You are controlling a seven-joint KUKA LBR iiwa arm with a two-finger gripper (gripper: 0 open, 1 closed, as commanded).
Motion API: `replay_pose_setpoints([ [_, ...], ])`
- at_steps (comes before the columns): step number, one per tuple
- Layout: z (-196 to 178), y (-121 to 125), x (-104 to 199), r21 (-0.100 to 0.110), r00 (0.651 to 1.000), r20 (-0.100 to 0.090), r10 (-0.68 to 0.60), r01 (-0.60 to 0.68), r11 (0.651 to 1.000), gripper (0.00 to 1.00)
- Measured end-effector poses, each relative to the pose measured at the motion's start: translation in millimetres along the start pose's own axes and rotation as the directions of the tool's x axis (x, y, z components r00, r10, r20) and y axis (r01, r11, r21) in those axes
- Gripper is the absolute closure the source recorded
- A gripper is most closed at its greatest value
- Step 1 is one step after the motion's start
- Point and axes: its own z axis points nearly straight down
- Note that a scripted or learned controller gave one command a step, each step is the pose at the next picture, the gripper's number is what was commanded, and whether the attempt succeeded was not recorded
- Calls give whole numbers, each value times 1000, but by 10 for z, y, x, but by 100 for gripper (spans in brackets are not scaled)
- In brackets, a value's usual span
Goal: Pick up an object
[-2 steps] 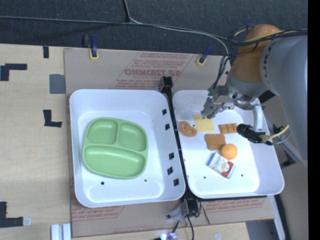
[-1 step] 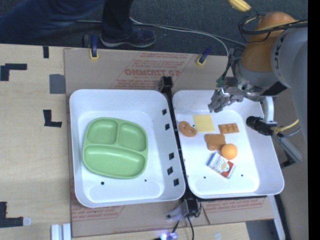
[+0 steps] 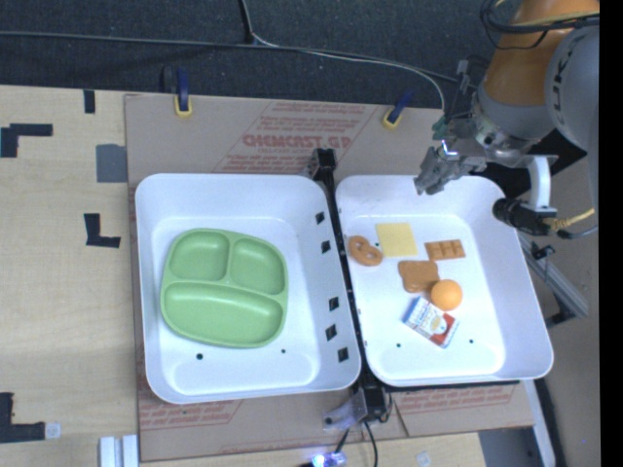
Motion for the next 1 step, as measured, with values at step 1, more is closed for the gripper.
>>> replay_pose_setpoints([
  [1,132,-276,442,9,1000,-1,-1,1,1000,100],
])
